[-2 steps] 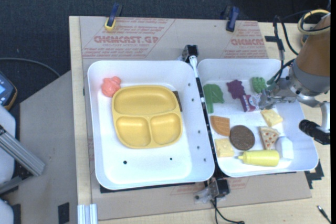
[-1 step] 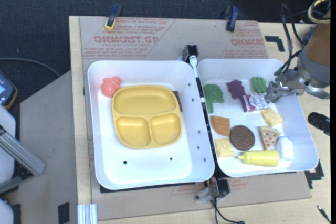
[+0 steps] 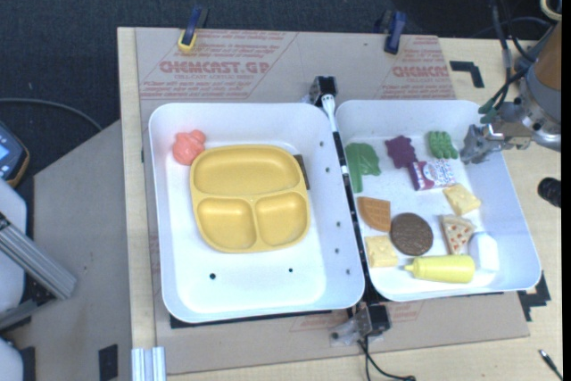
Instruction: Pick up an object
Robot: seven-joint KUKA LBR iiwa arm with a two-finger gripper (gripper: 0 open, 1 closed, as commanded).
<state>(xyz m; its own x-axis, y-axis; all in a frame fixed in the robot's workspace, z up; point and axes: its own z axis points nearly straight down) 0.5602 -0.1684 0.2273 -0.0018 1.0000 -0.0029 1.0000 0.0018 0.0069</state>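
1. Nearest the camera, the yellow bottle (image 3: 443,268) lies in the right bin (image 3: 522,236).
2. Farther back, my gripper (image 3: 475,144) hovers beside the green toy (image 3: 441,144) — its opening I cannot tell.
3. Approach step — next I must descend.

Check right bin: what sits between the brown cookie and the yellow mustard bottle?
Nothing. In the camera view the brown cookie sits just above the yellow mustard bottle, with just a thin strip of bare white bin floor between them.
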